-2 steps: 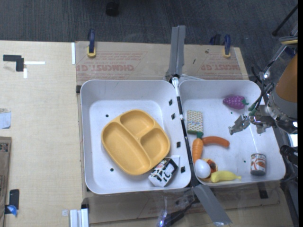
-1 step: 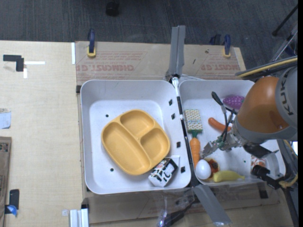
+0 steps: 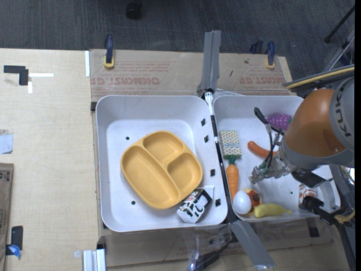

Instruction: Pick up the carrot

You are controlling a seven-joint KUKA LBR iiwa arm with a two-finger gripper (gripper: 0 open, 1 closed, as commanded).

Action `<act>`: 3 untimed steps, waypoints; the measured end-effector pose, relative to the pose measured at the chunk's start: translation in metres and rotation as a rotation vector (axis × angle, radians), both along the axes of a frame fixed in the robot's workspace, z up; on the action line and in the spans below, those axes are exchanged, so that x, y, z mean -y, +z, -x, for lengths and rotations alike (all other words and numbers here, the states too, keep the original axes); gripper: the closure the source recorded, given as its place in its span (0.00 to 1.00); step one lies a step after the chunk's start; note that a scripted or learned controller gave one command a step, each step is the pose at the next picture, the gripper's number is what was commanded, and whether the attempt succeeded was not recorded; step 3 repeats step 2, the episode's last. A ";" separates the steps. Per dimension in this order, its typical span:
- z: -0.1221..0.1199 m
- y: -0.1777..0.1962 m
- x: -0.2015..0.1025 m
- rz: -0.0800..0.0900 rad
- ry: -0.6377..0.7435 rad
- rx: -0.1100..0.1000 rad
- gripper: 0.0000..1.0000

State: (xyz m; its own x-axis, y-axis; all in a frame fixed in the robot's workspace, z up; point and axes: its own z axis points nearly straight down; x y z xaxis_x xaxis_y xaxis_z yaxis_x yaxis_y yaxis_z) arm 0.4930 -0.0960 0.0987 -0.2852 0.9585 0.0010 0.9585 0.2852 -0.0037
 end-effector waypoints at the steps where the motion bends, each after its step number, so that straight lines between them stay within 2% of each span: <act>1: 0.000 0.092 -0.067 0.000 0.180 0.003 1.00; 2: 0.003 0.092 -0.117 0.001 -0.072 0.003 1.00; 3: 0.003 0.092 -0.117 0.001 -0.072 0.003 1.00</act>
